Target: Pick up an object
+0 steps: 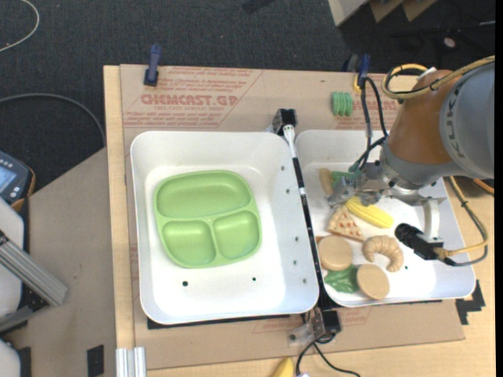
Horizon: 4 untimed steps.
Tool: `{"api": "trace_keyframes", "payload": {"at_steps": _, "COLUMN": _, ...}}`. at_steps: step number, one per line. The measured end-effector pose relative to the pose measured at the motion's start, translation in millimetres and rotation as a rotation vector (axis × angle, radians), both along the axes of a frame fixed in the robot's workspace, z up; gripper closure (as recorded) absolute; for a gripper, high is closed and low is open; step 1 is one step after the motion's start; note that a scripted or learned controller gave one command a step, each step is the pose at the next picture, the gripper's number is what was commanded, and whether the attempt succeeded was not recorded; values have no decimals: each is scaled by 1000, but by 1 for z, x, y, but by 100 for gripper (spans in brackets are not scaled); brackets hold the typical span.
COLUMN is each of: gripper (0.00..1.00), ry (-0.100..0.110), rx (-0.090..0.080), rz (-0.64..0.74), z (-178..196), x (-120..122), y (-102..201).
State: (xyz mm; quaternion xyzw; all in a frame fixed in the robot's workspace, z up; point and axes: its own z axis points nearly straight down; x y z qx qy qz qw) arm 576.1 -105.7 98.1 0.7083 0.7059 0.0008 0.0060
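Observation:
In the right bin point(440, 285) lie several toy foods: a yellow corn cob point(369, 213), a pizza slice point(344, 225), a croissant point(384, 250), two round tan buns point(335, 252) point(373, 281) and a green leaf point(341, 280). A small tan piece point(324, 181) lies near the bin's left wall. My gripper point(355, 182) hangs low over the back of this bin, just above the corn cob and right of the tan piece. The grey arm with its orange band point(420, 132) comes in from the right and hides the bin's back right corner.
The left bin point(149, 179) holds a green divided plate point(208, 218). A small green ribbed piece point(341, 104) lies on the cardboard behind the right bin. Blue clamps point(152, 64) hold the board's back edge. A black divider point(297, 183) runs between the bins.

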Motion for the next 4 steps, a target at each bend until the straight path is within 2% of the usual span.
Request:
{"api": "trace_keyframes", "payload": {"at_steps": 1, "gripper": 100, "ry": -12, "rx": 0, "rz": 1, "z": 13, "x": 3, "y": 2}}
{"api": "trace_keyframes", "payload": {"at_steps": 2, "gripper": 100, "ry": 6, "rx": 10, "rz": 11, "z": 90, "x": -35, "y": 150}}
{"api": "trace_keyframes", "payload": {"at_steps": 3, "gripper": 100, "ry": -12, "rx": 8, "rz": 5, "z": 273, "x": -9, "y": 140}}
{"api": "trace_keyframes", "payload": {"at_steps": 4, "gripper": 100, "ry": 19, "rx": 9, "rz": 13, "z": 228, "x": -90, "y": 223}}
